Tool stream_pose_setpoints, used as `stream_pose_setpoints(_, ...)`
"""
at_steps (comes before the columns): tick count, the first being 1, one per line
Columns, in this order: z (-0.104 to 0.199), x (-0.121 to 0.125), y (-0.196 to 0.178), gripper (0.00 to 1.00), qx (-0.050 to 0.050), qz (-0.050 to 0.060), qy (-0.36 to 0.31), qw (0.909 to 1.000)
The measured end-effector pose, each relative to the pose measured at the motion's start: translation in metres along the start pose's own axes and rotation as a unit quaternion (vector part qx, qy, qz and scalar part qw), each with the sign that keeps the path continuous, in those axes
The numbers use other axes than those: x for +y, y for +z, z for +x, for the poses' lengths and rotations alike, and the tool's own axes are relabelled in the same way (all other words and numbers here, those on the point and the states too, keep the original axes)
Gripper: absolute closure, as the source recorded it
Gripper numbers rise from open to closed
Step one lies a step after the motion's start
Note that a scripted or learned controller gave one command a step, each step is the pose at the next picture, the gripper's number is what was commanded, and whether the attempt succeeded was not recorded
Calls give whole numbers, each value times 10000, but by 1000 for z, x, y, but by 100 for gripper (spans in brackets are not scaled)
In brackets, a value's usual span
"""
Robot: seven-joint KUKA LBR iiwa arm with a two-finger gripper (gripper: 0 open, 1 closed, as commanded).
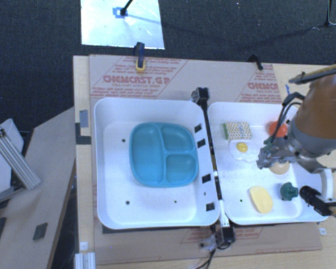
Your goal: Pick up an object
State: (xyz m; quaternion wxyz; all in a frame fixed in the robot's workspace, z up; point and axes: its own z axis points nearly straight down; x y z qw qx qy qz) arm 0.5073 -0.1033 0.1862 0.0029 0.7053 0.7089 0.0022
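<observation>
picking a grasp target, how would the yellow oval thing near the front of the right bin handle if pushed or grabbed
The yellow oval piece lies flat and low in the right bin, so it would probably slide rather than roll. Its smooth rounded look suggests it may slip. It looks light, likely plastic.

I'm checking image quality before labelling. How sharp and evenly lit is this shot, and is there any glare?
Camera view: even, soft lighting; the blue tray and yellow piece look fairly sharp; the hand is slightly soft; a bright glare patch washes out the shiny sheet at the top.
</observation>
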Motion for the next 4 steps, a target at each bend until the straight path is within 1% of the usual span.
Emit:
stream_pose_setpoints(1,0,3,-54,100,-4,-6,1,10000)
stream_pose_setpoints(3,122,2,-62,100,17,27,-33,10000)
stream_pose_setpoints(4,171,-2,-47,100,14,39,-24,10000)
